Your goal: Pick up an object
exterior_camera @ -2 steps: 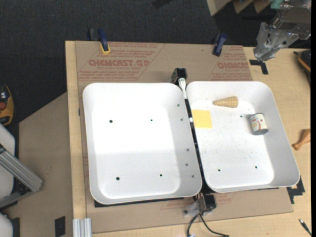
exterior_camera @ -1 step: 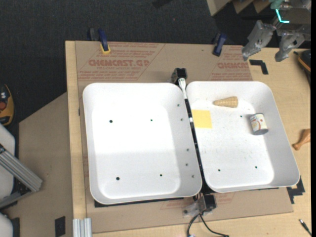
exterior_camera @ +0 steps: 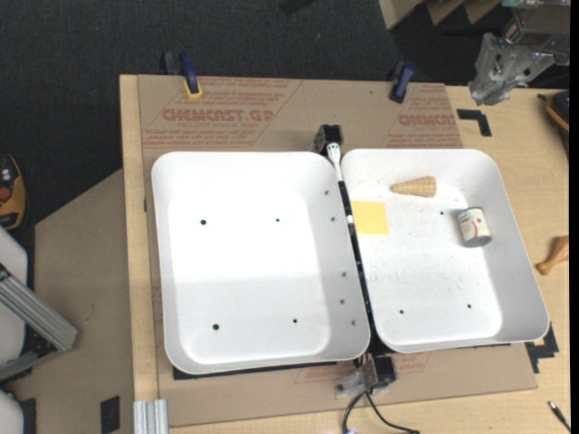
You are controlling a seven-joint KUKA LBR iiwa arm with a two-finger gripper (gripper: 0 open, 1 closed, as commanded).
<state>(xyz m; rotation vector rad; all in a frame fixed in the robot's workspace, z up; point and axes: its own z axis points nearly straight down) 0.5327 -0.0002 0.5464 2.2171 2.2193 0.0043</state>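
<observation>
Three objects lie in the right bin (exterior_camera: 520,287). A tan cone (exterior_camera: 413,187) rests on its side near the bin's far edge. A flat yellow square (exterior_camera: 370,218) sits by the bin's left wall. A small silver can (exterior_camera: 472,226) with a dark band lies toward the right side. My gripper (exterior_camera: 498,69) hangs at the upper right, beyond the far right corner of the right bin, well above and apart from all three objects, with nothing seen in it.
The left bin (exterior_camera: 172,242) stands beside the right one, joined by a black divider strip (exterior_camera: 348,233). Blue clamps (exterior_camera: 189,72) (exterior_camera: 402,80) hold the brown board at the back. A cable (exterior_camera: 380,414) runs out at the front.
</observation>
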